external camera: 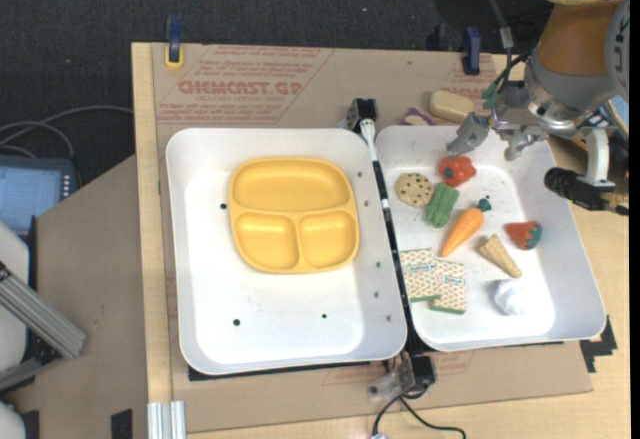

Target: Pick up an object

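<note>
The right bin (pixel 570 257) holds the loose pieces. A red tomato (pixel 457 169) lies at the far side, with a round speckled cookie (pixel 413 189) to its left and a green vegetable (pixel 441 204) just beside it. An orange carrot (pixel 460 230) lies slanted mid-bin. To the right lie a red strawberry (pixel 523 234) and a tan wedge (pixel 498 255). Near the front lie a white lump (pixel 510 299) and patterned crackers (pixel 436 280).
</note>
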Robot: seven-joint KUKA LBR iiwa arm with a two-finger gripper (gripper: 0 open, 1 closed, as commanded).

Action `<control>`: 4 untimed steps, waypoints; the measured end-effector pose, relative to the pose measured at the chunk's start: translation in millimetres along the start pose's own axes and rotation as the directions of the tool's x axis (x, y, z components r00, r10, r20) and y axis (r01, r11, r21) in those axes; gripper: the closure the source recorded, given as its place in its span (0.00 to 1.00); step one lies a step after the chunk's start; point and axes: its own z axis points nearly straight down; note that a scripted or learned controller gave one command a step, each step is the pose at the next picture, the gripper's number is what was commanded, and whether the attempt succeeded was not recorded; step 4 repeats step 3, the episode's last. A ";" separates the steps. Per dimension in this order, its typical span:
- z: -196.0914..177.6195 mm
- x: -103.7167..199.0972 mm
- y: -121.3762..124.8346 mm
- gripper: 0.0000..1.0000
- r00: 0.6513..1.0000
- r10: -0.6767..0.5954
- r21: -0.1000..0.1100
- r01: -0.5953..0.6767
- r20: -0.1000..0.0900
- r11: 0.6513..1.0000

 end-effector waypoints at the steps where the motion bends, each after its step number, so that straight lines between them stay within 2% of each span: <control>1: 124.2 -11.4 25.3 0.00 1.000 0.000 0.001 0.000 -0.002 1.000; 2: 107.2 -12.0 26.2 1.00 1.000 -0.001 -0.005 0.001 0.002 1.000; 3: 11.8 54.4 -9.8 1.00 1.000 -0.007 -0.009 0.007 -0.002 1.000; 4: 11.8 54.4 -9.8 1.00 1.000 -0.007 -0.009 0.007 -0.002 1.000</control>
